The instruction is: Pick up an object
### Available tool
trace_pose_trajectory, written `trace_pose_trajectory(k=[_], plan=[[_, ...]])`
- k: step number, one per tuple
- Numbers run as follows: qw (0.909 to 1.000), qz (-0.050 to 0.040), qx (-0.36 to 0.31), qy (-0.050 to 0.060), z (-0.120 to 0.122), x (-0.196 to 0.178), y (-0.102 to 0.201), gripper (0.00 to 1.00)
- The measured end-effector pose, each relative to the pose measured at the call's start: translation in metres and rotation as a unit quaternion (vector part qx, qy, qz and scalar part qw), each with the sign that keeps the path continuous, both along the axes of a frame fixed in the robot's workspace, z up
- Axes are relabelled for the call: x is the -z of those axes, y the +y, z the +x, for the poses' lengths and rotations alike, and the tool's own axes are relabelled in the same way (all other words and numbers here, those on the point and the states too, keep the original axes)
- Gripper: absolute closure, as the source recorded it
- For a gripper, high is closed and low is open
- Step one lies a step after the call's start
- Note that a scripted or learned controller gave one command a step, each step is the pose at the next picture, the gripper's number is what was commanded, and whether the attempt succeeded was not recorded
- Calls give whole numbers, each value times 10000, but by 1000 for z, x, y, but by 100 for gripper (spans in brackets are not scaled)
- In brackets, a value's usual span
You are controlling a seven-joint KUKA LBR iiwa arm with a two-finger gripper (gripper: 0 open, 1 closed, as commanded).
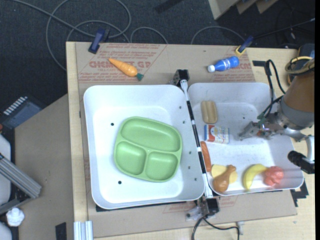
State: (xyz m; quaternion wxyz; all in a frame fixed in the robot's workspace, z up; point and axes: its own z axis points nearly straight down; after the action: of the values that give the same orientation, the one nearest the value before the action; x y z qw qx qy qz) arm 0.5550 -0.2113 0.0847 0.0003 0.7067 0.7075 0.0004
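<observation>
Toys in the right bin are the candidates, and the nearest to the gripper is the small carton, lying just to its left in the picture, flat, its long side running across the bin. Largest in view is the left bin, smooth white plastic, holding a glossy green divided plate. In the right bin, along the near wall, sit a drumstick, a curved yellow banana and a pink lumpy fruit; a tan bread loaf lies above the carton. The fingers look parted and grip nothing.
</observation>
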Motion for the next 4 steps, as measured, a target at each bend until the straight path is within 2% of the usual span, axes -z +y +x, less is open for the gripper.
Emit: trace_pose_trajectory(k=[1,2,3,4], plan=[[10000,5,-11,-16,61,-85,88,0],[10000,6,-2,19,65,-46,119,0],[10000,1,2,20,73,1,115,0],[10000,-6,0,-8,84,0,119,0]])
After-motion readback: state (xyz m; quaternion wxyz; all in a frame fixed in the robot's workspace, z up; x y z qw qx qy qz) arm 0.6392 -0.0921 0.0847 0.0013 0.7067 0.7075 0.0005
